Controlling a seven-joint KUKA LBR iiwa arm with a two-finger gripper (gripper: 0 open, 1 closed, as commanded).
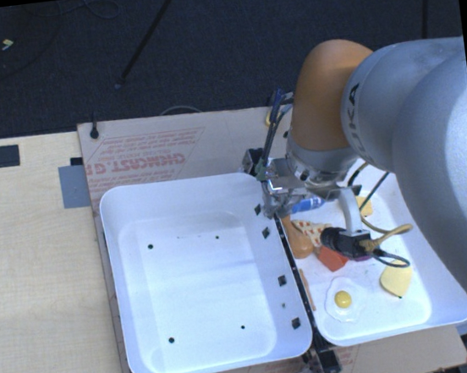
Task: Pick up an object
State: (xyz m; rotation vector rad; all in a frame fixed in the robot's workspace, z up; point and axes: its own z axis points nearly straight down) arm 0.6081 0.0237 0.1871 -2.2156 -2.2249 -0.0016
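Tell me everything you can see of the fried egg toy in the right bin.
The fried egg looks like a flat plastic toy: a glossy white, irregular blob with a round yellow yolk near its middle. It lies flat on the floor of the right bin, near the front edge and close to the divider between the two bins. A pale yellow wedge-shaped piece sits to its right, apart from it. A red block lies just behind it. Nothing appears to touch it.

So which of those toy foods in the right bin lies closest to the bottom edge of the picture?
The fried egg, white with a yellow yolk. It lies lower in the picture than the red block and the pale yellow piece to its right.
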